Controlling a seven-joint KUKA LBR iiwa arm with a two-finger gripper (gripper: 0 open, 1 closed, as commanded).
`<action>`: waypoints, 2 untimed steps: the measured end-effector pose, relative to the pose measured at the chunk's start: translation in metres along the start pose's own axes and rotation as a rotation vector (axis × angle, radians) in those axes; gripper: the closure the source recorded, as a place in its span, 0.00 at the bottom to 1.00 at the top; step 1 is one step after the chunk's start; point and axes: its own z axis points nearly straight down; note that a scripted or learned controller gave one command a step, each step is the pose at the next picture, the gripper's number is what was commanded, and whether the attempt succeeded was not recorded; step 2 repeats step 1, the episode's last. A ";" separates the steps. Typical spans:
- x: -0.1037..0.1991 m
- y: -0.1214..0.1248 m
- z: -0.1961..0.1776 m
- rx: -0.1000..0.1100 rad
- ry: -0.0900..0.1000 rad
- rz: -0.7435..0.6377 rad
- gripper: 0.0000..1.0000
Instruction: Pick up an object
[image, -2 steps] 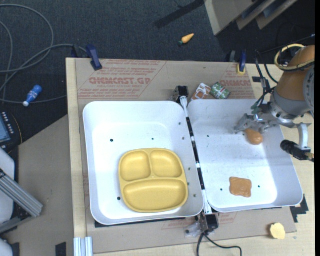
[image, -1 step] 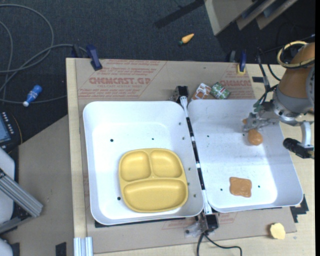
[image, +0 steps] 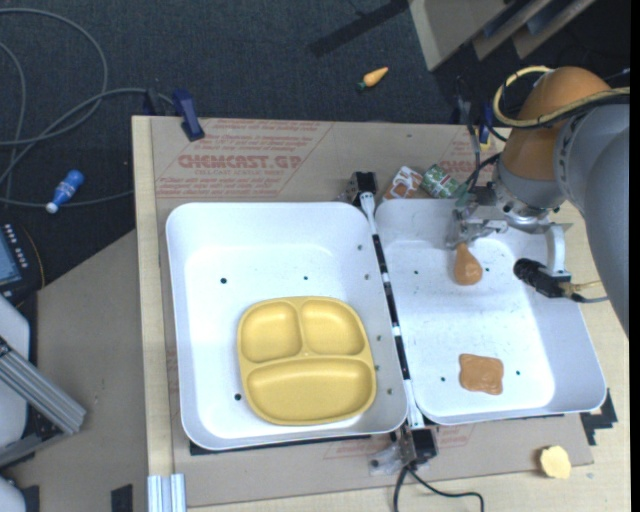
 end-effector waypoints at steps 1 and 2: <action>0.077 -0.087 -0.105 0.005 0.003 0.001 1.00; 0.077 -0.087 -0.105 0.005 0.003 0.001 1.00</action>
